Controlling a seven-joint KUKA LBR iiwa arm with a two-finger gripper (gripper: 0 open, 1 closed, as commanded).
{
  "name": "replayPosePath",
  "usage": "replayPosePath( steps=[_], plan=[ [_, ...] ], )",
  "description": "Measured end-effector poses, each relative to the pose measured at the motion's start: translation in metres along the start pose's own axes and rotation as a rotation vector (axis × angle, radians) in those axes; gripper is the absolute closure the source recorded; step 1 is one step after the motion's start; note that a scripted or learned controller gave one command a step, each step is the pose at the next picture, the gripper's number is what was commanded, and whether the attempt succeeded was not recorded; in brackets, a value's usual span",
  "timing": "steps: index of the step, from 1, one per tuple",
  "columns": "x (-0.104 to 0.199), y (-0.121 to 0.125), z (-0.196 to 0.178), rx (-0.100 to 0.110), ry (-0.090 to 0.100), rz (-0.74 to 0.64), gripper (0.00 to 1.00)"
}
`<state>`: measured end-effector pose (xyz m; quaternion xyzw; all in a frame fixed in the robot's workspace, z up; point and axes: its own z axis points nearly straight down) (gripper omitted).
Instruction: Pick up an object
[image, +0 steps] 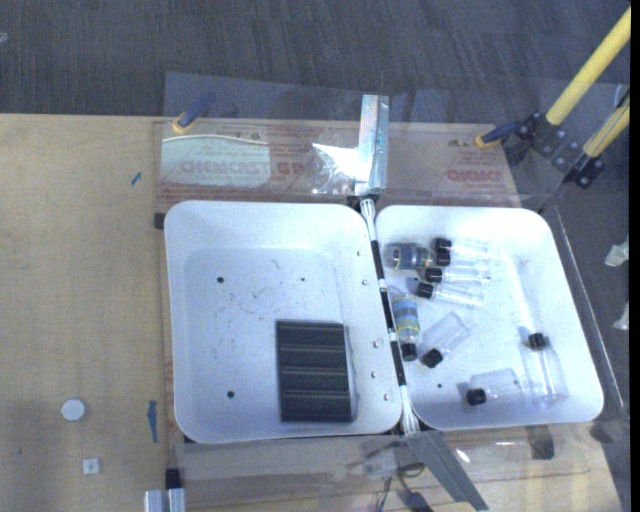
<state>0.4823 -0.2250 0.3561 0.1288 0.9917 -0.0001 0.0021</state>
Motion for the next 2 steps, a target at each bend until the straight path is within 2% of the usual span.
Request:
replayPosePath(
  steps=[1, 2],
  plan=[
    [-0.0003, 0.0, -0.065, 0.0, -0.002, -0.087, 0.0],
    [-0.0039, -0.0002, -0.0748, 0.001, -0.01, -0.085, 1.0]
  ],
)
